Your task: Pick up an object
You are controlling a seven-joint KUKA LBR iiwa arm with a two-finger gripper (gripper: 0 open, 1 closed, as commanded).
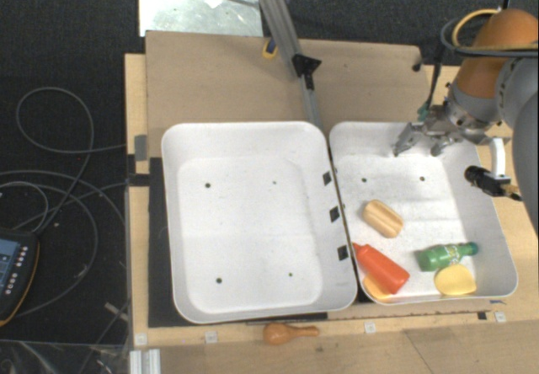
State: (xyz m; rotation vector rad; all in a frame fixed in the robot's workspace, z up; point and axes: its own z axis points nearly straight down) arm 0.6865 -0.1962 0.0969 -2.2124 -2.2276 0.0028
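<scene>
**Gripper hangs over the far end of the right bin, toys lie at the near end**

Two shallow white plastic bins are seen side by side on a light brown wooden bench [370, 69]. The left bin [181, 221] is shown with only small dark dots on its floor. The right bin [497, 267] is the one with the toys in it.

The grey arm with the orange band [497, 48] is seen reaching in from the right. Its two-finger gripper [423, 143] is held over the far part of the right bin, well apart from the toys. Two grey fingers are seen pointing down and spread a little apart, and nothing is held between them.

Four toys are found at the near end of the right bin. A tan bread-roll shaped toy [382, 218] is placed nearest the middle of the bin. A red-orange cone-shaped toy [383, 269] is laid near the wall next to the left bin, tipped on its side. A small green plastic bottle [445, 255] is laid on its side near the right wall. A round yellow toy [456, 281] is set just beside the bottle, at the near rim.

A small orange-brown pear-shaped toy [289, 332] is left on the bench, outside the bins, near the front edge
</scene>
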